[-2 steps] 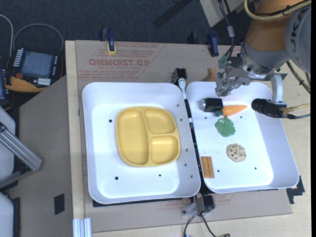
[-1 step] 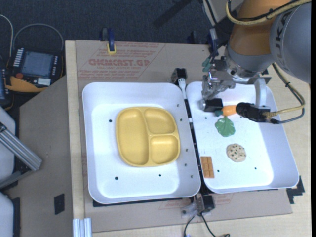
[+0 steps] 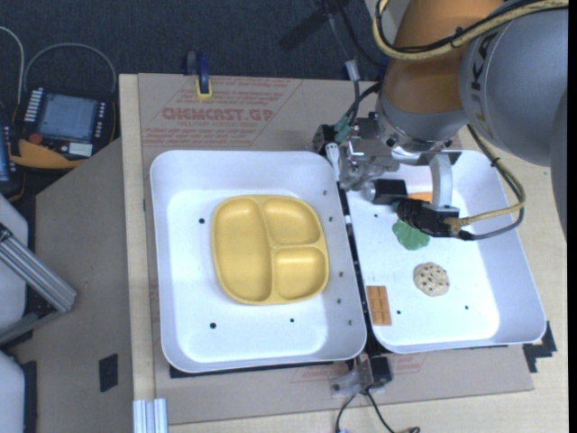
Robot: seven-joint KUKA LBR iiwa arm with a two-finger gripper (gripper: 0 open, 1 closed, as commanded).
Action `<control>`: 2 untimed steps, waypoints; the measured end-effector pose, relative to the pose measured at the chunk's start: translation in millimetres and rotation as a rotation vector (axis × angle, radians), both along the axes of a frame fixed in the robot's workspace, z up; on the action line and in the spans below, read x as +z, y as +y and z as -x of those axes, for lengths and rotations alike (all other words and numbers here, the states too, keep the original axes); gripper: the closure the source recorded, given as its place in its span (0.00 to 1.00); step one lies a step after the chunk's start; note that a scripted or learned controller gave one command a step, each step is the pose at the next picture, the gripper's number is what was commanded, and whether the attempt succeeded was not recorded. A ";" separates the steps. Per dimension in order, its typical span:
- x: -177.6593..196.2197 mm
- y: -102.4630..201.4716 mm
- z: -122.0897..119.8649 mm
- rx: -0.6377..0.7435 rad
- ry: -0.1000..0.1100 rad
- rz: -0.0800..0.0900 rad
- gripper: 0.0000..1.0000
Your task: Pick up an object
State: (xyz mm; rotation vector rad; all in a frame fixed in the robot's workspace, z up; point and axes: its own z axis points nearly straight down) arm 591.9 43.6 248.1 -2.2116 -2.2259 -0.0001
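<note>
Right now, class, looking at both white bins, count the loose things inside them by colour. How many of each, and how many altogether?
Yellow: 1, the plate
Green: 1, the green piece
Tan: 1, the cookie
Orange: 2, the wafer and the orange piece
Total: 5

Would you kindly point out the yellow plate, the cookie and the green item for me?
yellow plate (image 3: 236, 242): camera view, floor of its large left compartment.
cookie (image 3: 432, 279): camera view, middle of its top face.
green item (image 3: 412, 236): camera view, middle of the part showing below the gripper.
</note>
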 end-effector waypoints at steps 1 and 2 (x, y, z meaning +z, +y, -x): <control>-8.8 41.5 20.4 -0.001 0.002 0.001 1.00; -8.6 38.5 19.9 -0.006 0.001 0.003 0.00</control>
